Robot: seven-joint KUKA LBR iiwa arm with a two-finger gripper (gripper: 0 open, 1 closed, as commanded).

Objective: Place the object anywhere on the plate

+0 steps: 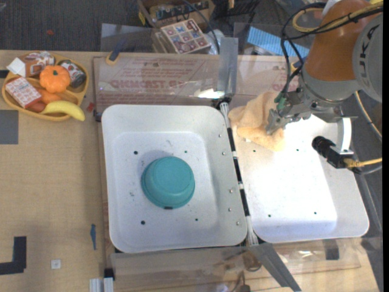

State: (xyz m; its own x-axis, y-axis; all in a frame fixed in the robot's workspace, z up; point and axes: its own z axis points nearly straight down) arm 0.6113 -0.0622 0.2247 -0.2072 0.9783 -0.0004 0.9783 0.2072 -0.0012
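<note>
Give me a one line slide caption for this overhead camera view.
KUKA arm's tool reaches down onto a crumpled yellow cloth in the right bin; a teal plate waits in the left bin.

My tool (271,125) sits down on a crumpled yellow cloth (260,124) at the right bin's (316,224) back-left corner — the teal plate (168,182) lies apart, in the left bin (121,224).
</note>
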